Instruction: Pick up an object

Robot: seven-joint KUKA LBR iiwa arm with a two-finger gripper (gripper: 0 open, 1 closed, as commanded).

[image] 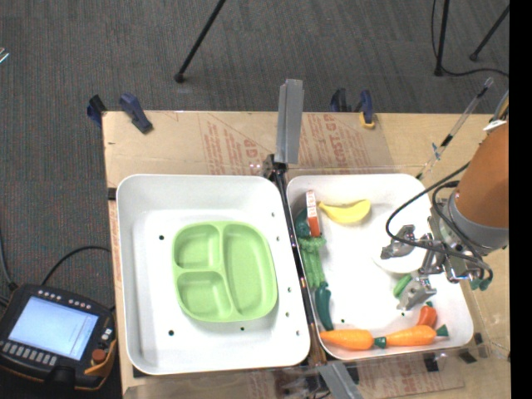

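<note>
Object candidates all lie in the right bin (378, 181), the bin we see the gripper (416, 291) hanging over; the gripper sits low in that bin's near-right part, at the end of the grey arm (490, 189) with its orange band. We cannot tell whether the fingers are spread or pressed together, nor whether anything sits between them; a small green piece (402, 285) shows just left of the gripper tip, contact unclear. Just below the gripper: a small red-orange piece (427, 314), and beneath that an orange carrot (409, 337) along the bin's front wall; a second carrot (347, 338) lies further to the gripper's lower left, end to end with the first. Well to the gripper's upper left: a yellow banana (346, 213); beside it a red-and-white item (312, 210) against the bin's far-side wall. A line of green vegetables (313, 260) runs along that same wall, left of the gripper. Further left, well apart: the left bin (137, 223), holding a green divided plate (224, 271). Both bins rest on the bench (191, 144).
</note>
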